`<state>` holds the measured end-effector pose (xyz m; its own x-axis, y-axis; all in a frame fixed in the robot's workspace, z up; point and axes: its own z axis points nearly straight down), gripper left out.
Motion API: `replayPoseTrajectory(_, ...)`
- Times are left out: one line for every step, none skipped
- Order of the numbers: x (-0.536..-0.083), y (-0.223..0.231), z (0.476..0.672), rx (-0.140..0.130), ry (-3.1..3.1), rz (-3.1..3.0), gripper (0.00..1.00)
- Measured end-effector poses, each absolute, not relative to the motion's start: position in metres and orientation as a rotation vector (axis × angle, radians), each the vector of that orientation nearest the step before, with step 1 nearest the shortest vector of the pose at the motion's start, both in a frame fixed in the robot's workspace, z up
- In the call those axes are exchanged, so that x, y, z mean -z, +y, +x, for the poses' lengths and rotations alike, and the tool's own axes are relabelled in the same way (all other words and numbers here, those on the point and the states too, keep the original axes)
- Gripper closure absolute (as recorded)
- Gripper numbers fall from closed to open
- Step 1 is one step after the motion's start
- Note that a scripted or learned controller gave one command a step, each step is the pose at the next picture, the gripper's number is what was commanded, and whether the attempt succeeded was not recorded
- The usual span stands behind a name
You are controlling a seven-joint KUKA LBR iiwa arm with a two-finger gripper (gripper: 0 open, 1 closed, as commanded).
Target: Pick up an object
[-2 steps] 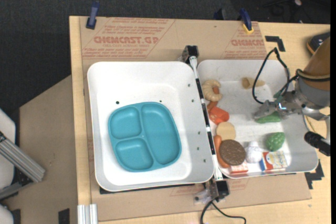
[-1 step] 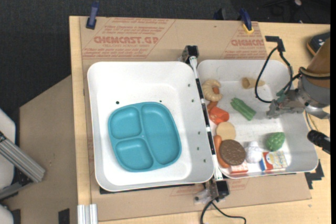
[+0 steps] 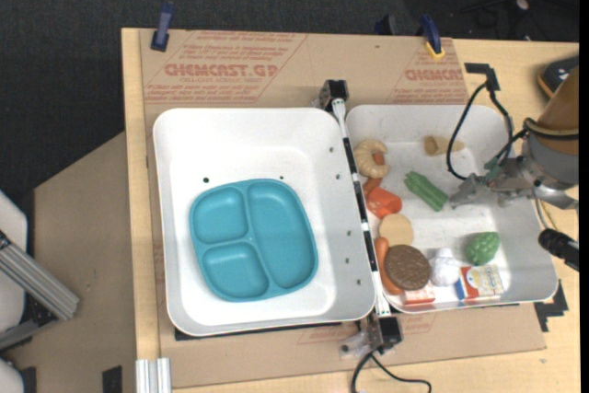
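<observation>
The end effector [image 3: 469, 190], whose grip state I cannot tell, hovers just right of the green pepper [image 3: 425, 190].

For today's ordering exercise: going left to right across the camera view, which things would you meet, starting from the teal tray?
Teal divided tray → shrimp → green bean pod → gripper, all left to right.

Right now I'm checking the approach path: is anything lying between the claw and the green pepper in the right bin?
Nothing visible does. The claw hangs over the right bin, and the green pepper lies just to its left in the camera view with bare white floor between them. A black cable loops above, off that line.
</observation>
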<state>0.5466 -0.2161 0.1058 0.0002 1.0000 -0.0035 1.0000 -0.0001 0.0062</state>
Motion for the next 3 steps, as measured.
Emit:
replayPoseTrajectory(-0.084,-0.218,0.488,-0.003,2.230,2.228,0.00)
replayPoseTrajectory(-0.083,-0.218,0.543,-0.008,2.235,2.222,0.00)
replayPoseTrajectory(-0.085,-0.221,0.478,-0.005,2.230,2.228,0.00)
